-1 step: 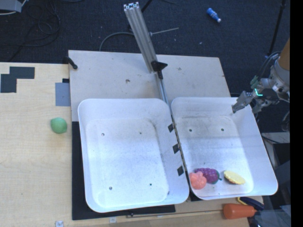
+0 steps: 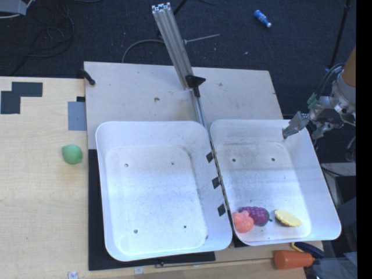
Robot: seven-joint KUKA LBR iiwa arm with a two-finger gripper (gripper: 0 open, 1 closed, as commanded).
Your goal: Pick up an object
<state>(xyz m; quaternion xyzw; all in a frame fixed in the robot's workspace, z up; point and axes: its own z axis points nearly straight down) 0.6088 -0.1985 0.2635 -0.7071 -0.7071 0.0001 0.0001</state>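
Objects sat bunched along the near edge of the right bin: an orange-pink piece touching a purple one, and a yellow one just beside them, a little apart. The left bin lay alongside, the two divided by a row of black clips. The gripper hung over the far right corner of the right bin, well apart from all three pieces, nothing between its fingers; whether those fingers were apart or together could not be told from this angle. A green ball rested on the wooden bench, left of the bins. An orange tool handle lay just beyond the right bin's near rim.
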